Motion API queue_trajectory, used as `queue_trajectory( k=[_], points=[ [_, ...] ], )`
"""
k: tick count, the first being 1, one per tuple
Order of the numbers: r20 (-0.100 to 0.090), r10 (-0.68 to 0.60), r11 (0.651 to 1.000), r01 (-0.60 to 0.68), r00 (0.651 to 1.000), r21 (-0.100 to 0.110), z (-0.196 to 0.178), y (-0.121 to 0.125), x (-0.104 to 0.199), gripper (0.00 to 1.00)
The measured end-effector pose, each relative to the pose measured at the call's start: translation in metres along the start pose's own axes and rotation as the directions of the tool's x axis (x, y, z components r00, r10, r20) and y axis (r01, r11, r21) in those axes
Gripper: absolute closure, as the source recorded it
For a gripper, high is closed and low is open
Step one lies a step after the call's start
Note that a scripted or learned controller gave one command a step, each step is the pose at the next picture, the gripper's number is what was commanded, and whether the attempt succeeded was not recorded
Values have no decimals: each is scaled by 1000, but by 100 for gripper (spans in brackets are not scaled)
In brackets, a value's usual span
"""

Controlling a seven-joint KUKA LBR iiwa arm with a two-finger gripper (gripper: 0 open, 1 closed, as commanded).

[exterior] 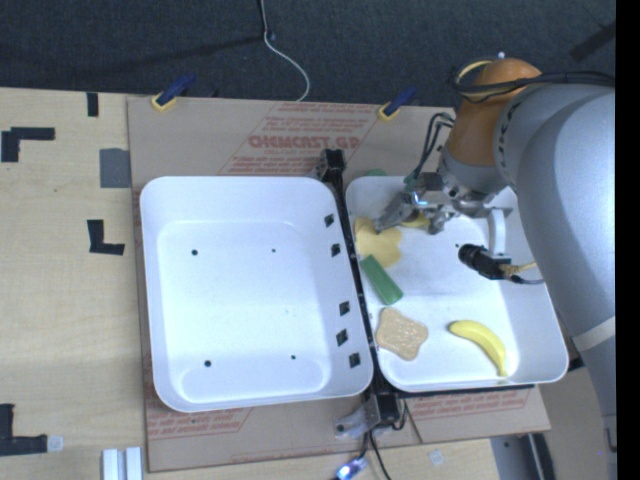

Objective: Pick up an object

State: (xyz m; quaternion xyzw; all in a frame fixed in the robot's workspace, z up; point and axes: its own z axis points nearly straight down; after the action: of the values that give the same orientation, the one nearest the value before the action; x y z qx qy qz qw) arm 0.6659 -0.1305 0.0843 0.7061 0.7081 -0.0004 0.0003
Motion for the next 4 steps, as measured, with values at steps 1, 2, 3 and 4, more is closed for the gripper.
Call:
queue_trajectory(
  k=[1,2,3,4],
  points=[
    [-2,-1,1000,1,1000,9,-9,-3,1,100],
    [1,3,1000,-3,1000,-1,-1,-58,34,100],
    [-3,5,1000,-5,1000,3,-105,-187,42,100],
    [-3,-10,1000,10,1000,-11,-225,-171,145,100]
  ],
)
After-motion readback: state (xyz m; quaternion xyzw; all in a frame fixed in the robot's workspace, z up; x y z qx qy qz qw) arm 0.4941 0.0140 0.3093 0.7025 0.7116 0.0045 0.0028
